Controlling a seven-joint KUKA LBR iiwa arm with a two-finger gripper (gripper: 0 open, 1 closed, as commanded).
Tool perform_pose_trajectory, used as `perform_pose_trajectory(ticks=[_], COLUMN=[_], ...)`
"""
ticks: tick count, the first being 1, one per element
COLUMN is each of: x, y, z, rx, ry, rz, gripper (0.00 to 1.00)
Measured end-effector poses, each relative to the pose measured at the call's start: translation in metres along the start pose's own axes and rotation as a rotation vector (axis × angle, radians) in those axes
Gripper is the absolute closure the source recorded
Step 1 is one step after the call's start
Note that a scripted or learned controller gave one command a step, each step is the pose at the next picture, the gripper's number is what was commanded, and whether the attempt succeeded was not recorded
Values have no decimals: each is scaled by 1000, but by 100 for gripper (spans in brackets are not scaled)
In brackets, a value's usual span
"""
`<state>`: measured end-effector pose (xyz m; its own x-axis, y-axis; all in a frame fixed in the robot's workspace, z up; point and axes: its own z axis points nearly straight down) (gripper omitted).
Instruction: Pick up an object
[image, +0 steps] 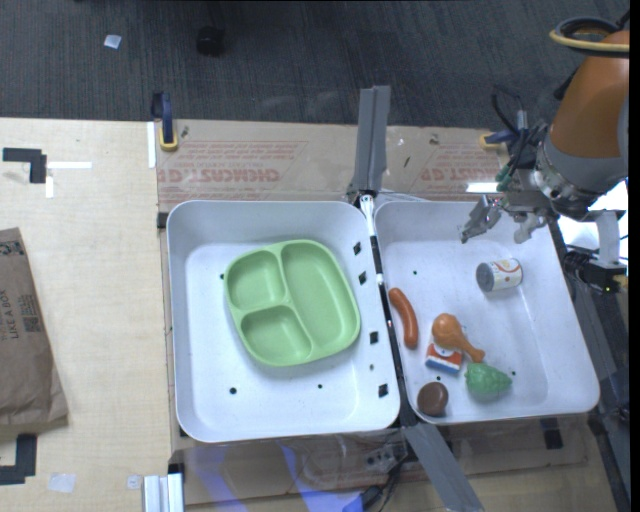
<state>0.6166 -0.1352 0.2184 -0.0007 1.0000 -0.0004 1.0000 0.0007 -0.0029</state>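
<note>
We see a green plate mid left bin. In the right bin, toys crowd the near edge, a can lies apart, and the gripper hovers unclenched, holding nothing, over the bare far corner.

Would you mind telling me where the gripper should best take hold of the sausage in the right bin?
Probably across the middle of the sausage, coming straight down. It lies flat on the right bin floor, long and narrow, so the gripper should close across its short width, minding the bin wall close on its left.
</note>
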Motion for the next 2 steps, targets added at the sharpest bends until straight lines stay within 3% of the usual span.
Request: perform_pose_trajectory(ticks=[1, 2], x=[-58, -58], y=[-29, -16], z=[86, 127], rx=[-1, -1], ry=[0, 0], rz=[46, -45], gripper=[0, 0])
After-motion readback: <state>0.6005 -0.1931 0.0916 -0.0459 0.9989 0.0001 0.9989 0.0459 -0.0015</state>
